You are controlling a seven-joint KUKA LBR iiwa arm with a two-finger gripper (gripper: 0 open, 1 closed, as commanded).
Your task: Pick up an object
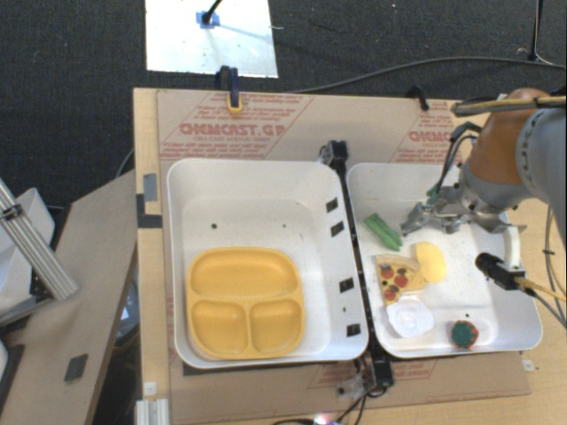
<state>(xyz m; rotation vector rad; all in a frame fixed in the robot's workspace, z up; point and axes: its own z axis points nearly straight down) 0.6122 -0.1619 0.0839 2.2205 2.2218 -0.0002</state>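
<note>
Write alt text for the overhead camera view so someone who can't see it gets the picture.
A grey robot arm reaches from the right over the right white bin, its gripper above a green piece, a yellow piece, a pizza slice toy, a white lid and a small green ball. The left white bin holds a yellow divided tray.

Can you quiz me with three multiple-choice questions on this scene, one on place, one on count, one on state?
1. Where is the yellow tray?
A. left bin
B. right bin
C. on the bench outside the bins

2. How many compartments does the tray have?
A. two
B. three
C. five

3. How does the pizza slice lie?
A. flat on the right bin floor
B. standing on edge
C. on the tray

Answers: 1 A, it lies in the left bin. 2 B, one long and two small. 3 A, its topping faces up.
</note>
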